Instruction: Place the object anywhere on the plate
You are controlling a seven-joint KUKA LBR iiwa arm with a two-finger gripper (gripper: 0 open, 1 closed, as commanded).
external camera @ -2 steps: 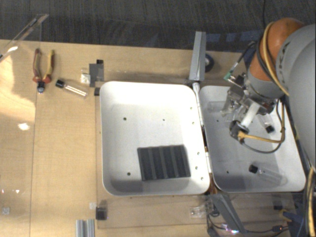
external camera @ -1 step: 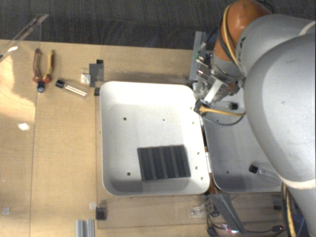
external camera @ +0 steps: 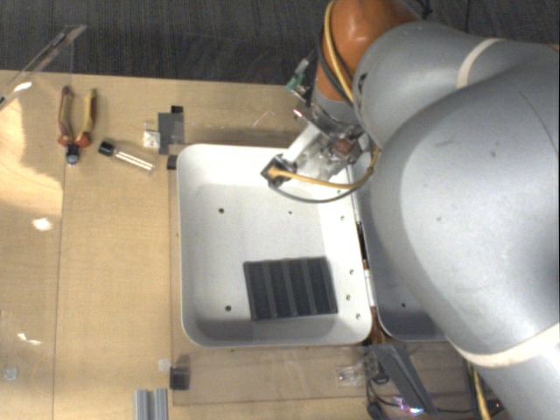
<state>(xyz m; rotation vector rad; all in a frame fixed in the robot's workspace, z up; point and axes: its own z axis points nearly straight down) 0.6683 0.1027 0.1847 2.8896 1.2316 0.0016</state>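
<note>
Now the end effector hangs over the left bin's far right corner; its grip state, I cannot tell. A dark ridged plate lies near that bin's front wall.

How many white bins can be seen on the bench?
2. One white bin lies in the middle, holding a dark ribbed plate. The second bin is to its right, mostly hidden under the grey arm, so things inside it may be hidden.
</note>
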